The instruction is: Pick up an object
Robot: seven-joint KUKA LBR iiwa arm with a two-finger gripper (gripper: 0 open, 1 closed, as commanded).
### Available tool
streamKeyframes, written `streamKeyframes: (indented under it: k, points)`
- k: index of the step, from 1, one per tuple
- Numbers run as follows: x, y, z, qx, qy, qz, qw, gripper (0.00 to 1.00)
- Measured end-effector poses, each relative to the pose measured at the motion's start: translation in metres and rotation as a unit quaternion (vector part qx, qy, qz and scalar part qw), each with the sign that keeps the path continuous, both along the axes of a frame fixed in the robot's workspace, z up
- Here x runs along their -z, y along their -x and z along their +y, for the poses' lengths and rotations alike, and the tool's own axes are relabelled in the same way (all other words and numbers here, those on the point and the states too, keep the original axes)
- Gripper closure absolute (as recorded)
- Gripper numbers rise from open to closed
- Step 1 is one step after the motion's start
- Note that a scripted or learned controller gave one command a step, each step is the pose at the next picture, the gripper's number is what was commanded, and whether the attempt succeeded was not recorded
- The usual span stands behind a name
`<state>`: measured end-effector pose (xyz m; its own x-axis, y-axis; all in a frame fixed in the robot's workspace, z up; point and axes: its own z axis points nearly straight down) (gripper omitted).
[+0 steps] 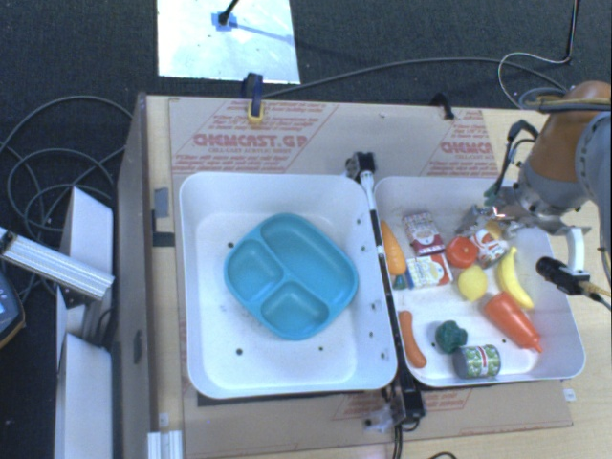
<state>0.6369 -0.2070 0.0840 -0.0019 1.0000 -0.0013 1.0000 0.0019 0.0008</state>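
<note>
The right bin (564, 357) holds several toy foods: a red tomato (462, 251), a yellow lemon (471, 283), a banana (513, 277), a slim carrot (390, 247), a sausage (411, 339), a green broccoli (449, 335), a small can (476, 360), a fat orange carrot (512, 321) and two red-and-white boxes (421, 230) (430, 272). My gripper (493, 218) hangs low over the bin's back right part, just above a small red-and-white pack (491, 246) beside the tomato. The wrist hides what lies directly under it.
The left bin (206, 352) carries a blue divided plate (290, 275). A black clip (361, 165) sits where the two bins meet at the back. Cables run along the bench's far edge and behind the arm (564, 151).
</note>
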Motion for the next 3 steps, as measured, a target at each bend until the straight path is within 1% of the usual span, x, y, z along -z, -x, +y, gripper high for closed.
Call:
streamKeyframes:
  k: [1, 2, 3]
  points:
    - [-0.012, -0.002, 0.0, -0.002, 0.0009, -0.002, 1.0, 1.0]
    - [-0.012, -0.002, 0.0, -0.002, 0.0009, -0.002, 1.0, 0.0]
    - [-0.001, -0.025, 0.033, -0.002, -0.0003, -0.001, 1.0, 0.0]
